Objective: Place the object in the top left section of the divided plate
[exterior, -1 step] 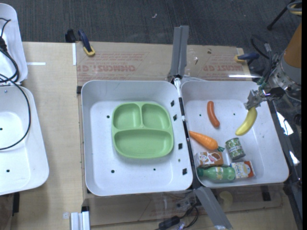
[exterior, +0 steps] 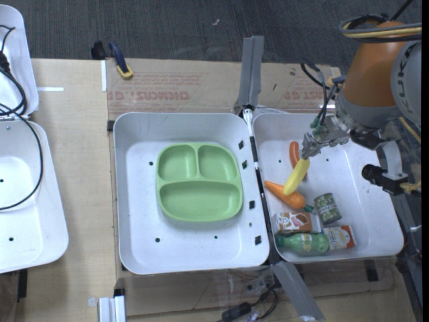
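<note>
Over the right bin [exterior: 375, 240], the arm's jaws [exterior: 310, 147] pinch the upper end of a yellow banana [exterior: 297, 175], which hangs tilted above a carrot [exterior: 283, 193]. A red sausage [exterior: 293, 152] lies just beside the banana's top. A green can [exterior: 327, 208], a juice box [exterior: 293, 222] and a green bottle [exterior: 303, 243] crowd the bin's near edge. The green divided plate [exterior: 199, 182] sits in the left bin [exterior: 134, 233], its sections bare.
</note>
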`<action>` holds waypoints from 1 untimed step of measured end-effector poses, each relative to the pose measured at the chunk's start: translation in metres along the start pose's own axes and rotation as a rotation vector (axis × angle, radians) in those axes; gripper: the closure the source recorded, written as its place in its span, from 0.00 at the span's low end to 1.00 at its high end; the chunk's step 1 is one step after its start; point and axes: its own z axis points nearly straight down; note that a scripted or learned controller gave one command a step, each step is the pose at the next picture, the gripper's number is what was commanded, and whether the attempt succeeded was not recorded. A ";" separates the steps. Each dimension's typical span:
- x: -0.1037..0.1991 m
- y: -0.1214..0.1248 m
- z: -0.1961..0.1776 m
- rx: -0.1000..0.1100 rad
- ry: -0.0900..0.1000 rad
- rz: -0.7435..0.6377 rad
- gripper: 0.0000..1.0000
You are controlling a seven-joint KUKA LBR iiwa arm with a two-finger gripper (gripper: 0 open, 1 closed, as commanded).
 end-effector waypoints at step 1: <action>0.063 0.034 -0.013 -0.001 -0.001 -0.130 1.00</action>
